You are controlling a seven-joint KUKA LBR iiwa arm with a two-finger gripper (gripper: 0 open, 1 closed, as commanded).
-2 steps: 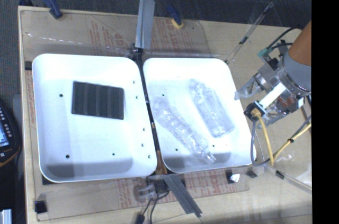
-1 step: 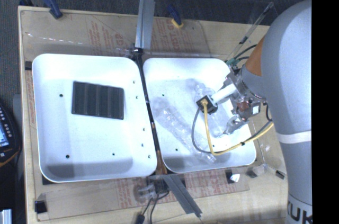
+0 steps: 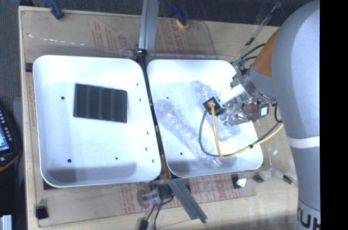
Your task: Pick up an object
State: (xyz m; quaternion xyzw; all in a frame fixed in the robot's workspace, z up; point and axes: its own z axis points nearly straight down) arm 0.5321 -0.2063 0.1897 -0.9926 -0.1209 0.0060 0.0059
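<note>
Judged the pick as not yet done: found the gripper (image 3: 232, 112) low inside the right bin (image 3: 185, 63), toward three o'clock of its floor, carried on the grey arm (image 3: 293, 71) entering from the three o'clock side of the view. Could not tell the gripper's opening, nor make out anything held in it, given the clutter of brackets and wiring there. Noted a yellow cable (image 3: 216, 136) looped down from the gripper toward five o'clock of the same bin, alongside a thin dark one. Took the likeliest target to be the clear crinkled plastic (image 3: 176, 120), sprawled across the right bin's floor from about the centre toward six o'clock, with another patch near one o'clock just beside the gripper. Hard to trace at the edges against the white, and hard to call as touched by the gripper or merely close. Found in the left bin (image 3: 54, 68) a single dark ribbed slab (image 3: 100, 103), lying flat, a little toward ten o'clock of that bin's centre and well apart from the gripper. Reckoned everything still left to do: a sure closing on one thing, then a lift clear of the bin
</note>
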